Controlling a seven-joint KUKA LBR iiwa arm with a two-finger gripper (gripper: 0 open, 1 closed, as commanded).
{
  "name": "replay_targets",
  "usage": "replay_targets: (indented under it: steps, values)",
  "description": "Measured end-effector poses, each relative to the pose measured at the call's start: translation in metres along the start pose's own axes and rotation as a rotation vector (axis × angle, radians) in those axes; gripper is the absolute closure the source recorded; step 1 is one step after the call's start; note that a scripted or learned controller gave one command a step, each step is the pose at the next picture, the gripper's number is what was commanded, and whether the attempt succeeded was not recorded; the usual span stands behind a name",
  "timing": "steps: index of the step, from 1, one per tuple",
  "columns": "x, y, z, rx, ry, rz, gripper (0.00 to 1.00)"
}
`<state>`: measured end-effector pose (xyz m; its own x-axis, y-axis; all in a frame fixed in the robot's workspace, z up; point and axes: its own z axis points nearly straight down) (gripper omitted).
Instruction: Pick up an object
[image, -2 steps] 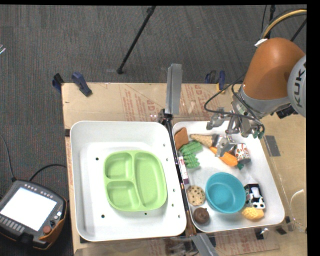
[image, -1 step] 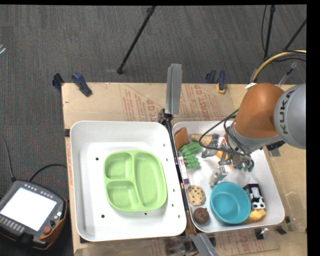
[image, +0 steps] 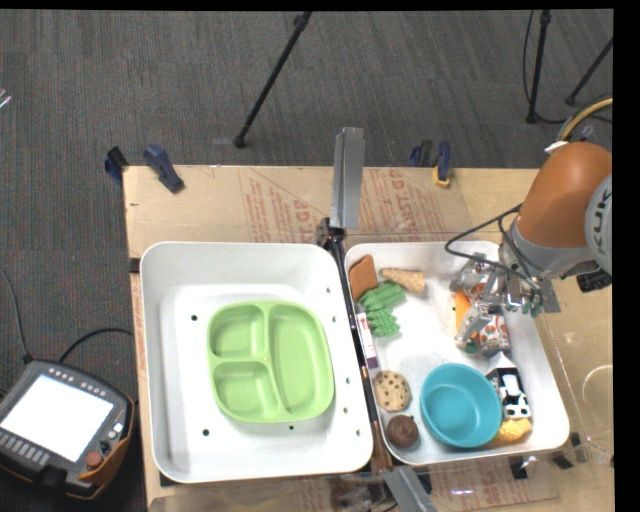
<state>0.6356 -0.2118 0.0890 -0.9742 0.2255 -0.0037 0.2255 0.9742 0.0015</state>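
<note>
— Nearest us, what do we see?
— Chocolate donut (image: 403, 431) and blue bowl (image: 460, 404) in the right bin (image: 555, 400).
— And our gripper (image: 484, 318)?
— We see it low over an orange-white object (image: 487, 337); its grip we cannot tell

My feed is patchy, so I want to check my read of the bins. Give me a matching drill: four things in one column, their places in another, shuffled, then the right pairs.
Things:
1. green divided plate
2. blue bowl
3. chocolate chip cookie
4. hand

Places:
A. right bin, just left of the blue bowl
B. over the right bin's far right part, above the bowl
C. middle of the left bin
D. near corner area of the right bin, beside a black and white carton

Pairs: 1-C, 2-D, 3-A, 4-B
</note>
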Motion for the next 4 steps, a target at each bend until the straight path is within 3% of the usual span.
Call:
replay_targets:
  steps: [1, 2, 3, 4]
  values:
    - [0.059, 0.028, 0.001, 0.000, 0.002, 0.082, 0.00]
    - [0.037, 0.027, 0.001, 0.000, 0.001, 0.053, 0.00]
    - [0.072, -0.018, 0.001, 0.001, 0.002, 0.074, 0.00]
    - [0.071, -0.016, -0.009, -0.001, 0.000, 0.071, 1.00]
